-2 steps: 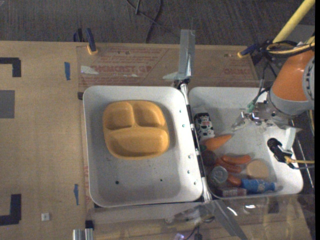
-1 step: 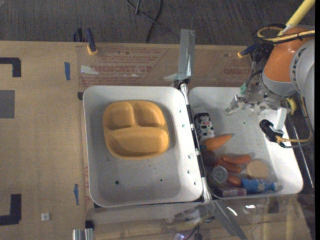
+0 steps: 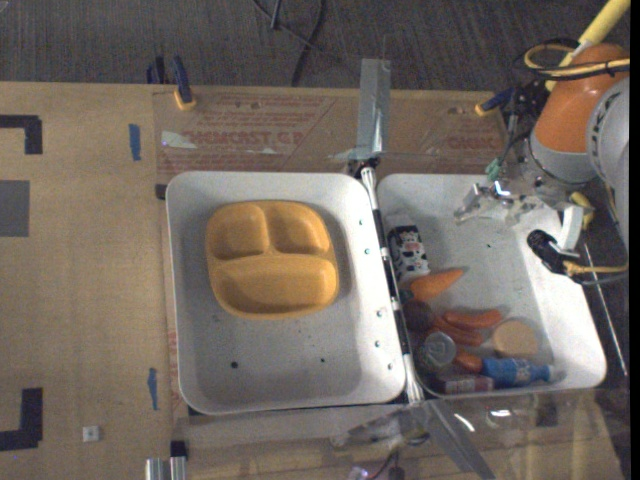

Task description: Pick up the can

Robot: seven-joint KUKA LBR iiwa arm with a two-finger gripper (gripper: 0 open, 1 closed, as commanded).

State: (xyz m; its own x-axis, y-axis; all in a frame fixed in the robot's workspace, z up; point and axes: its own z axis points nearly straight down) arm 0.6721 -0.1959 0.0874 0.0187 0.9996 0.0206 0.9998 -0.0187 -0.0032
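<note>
Grey metal, round-topped: the can [image 3: 437,351], as best judged, stands upright in the near left part of the right bin [image 3: 505,268], close to the wall shared with the other bin. Identification is tentative, since the label is not readable.

- Touching or crowding the can: red-orange sausage-shaped pieces [image 3: 470,321] on its far right side; a small red piece just beside it to the right.
- Just beyond: an orange carrot [image 3: 437,284], lying tilted, tip toward the bin's middle.
- Farther up the same wall: a black-and-white patterned cylinder [image 3: 407,251], lying lengthwise. It could also pass for a can.
- Near right: a tan round disc [image 3: 516,339]; in front of it a blue bottle [image 3: 515,372] lying on its side along the near wall.
- Left bin [image 3: 185,298]: one yellow divided plate [image 3: 270,258], apart from the task.

Gripper [image 3: 492,200]: hangs over the far right corner of the right bin, well apart from the can, with nothing seen in its hold. Whether it is open or closed cannot be told; the metal parts are too small and glinting.

Step in hand, by judgement: the approach, not yet begun in earnest; no contact with the can.

Next move calls for: travel diagonally across the bin toward the near left corner, then a descent squarely over the can's top. The crowding pieces and the bin wall leave little room, so the grasp axis should avoid both.
</note>
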